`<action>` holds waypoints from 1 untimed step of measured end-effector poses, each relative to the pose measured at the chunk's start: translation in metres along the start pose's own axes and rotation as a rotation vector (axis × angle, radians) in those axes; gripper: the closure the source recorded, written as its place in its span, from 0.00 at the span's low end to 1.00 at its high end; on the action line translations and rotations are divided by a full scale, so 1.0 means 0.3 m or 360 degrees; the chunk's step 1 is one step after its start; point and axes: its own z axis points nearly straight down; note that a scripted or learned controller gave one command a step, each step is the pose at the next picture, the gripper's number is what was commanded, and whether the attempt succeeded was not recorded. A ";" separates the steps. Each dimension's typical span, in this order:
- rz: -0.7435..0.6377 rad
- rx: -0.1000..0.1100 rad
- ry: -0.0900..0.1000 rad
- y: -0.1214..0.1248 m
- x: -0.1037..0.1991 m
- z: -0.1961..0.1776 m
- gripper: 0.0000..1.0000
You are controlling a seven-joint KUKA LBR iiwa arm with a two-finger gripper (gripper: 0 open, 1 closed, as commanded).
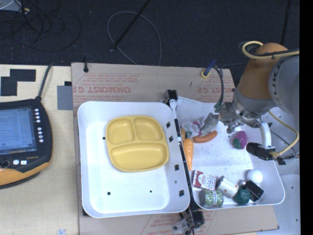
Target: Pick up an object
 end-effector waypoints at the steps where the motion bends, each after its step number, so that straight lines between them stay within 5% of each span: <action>1: -0.0001 -0.0002 -0.0001 -0.094 0.248 -0.115 0.00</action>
